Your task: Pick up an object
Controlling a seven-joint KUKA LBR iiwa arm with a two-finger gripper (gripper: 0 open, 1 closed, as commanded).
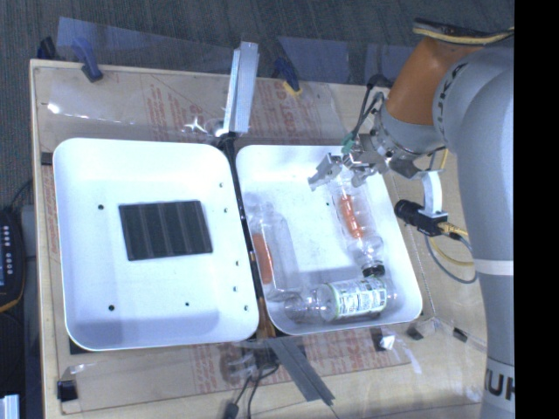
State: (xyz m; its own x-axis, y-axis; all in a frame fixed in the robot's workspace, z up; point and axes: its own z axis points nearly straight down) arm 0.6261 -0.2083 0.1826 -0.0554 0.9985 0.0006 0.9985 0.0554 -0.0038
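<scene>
Bottles crowd the right bin (397,234): one with an orange core (353,219) near its far right corner, one (266,247) along its left wall, a labelled one (345,301) across its near edge. My fingers (336,168) hang spread above the far end, holding nothing. Clear plastic blurs outlines. The left bin (87,173) holds a dark ribbed pad (165,230). Bench (157,94) is pale wood.

A dark ribbed mat (165,230) lies flat in the left bin (79,173) — blue clamps (87,66) grip the bench edge.
</scene>
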